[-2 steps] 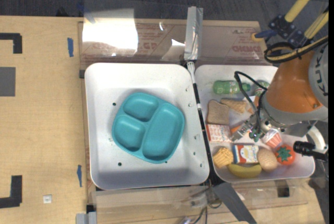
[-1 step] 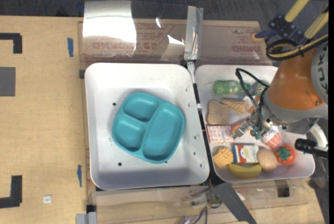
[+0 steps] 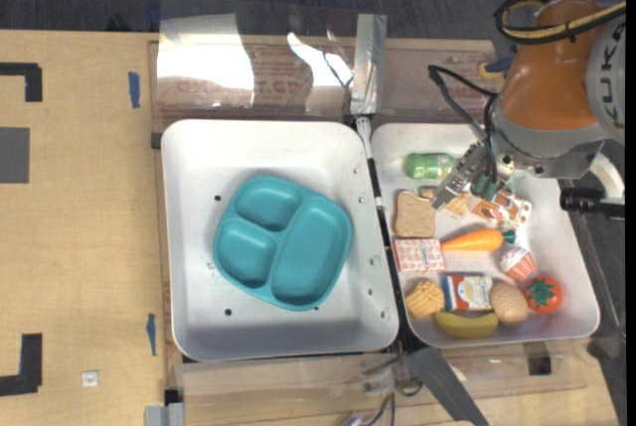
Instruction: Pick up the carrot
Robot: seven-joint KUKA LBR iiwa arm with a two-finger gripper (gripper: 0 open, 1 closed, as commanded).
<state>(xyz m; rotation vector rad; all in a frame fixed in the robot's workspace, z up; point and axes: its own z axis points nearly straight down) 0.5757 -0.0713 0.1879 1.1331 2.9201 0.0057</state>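
While the metal two-finger gripper [image 3: 467,174], its opening too cluttered to tell, hovers up-left, the orange plastic carrot [image 3: 473,240] apparently lies crosswise just below.

A wooden bench [image 3: 79,245] carries two shallow white bins side by side. The right bin [image 3: 581,310] sits directly under the gripper [image 3: 467,174], its near rim well below the claw. The left bin [image 3: 189,215] lies to the claw's left, its wall touching the other bin's. Black tape marks [image 3: 25,81] lie far left of the claw.
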